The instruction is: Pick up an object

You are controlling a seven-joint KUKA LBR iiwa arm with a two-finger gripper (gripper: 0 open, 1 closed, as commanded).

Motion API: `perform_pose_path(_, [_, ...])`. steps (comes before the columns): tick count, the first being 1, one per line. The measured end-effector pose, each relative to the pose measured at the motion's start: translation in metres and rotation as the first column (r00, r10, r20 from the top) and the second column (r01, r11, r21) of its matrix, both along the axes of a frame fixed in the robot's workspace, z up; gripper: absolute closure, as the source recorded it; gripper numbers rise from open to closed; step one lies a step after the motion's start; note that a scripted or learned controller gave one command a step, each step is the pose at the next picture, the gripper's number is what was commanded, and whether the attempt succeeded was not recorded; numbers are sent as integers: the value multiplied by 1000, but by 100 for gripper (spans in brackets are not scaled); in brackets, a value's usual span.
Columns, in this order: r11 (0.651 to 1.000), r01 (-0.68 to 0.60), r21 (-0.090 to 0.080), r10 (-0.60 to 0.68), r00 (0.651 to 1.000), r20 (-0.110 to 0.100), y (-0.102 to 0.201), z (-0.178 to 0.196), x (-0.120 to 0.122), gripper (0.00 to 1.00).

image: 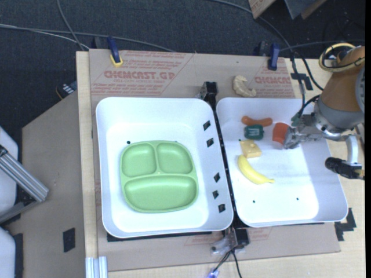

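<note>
Camera view: gripper (291,139) low in the right white bin (301,207), beside the small orange-red block (280,133).

You cannot tell its grip state here. Treat the block as the likely target; it lies just left of the gripper, seemingly touching it. Nearby lie the red sausage-shaped toy (257,121), dark green block (253,133), pale yellow wedge (251,149) and yellow banana (254,171). Note the green divided tray (159,175) in the left white bin (110,155).

Green divided tray (159,175), left bin (110,117)

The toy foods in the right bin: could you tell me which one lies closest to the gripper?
The orange-red piece, right beside the gripper; the others lie farther left.
</note>
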State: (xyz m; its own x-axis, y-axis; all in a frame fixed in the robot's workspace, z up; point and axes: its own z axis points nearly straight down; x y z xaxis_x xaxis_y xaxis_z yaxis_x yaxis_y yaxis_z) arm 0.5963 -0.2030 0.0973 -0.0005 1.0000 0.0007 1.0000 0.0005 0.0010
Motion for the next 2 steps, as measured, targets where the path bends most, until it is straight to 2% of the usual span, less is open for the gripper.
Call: perform_pose_path(2, [1000, -1, -2, 1, 1000, 4, 10, 103, -6, 100])
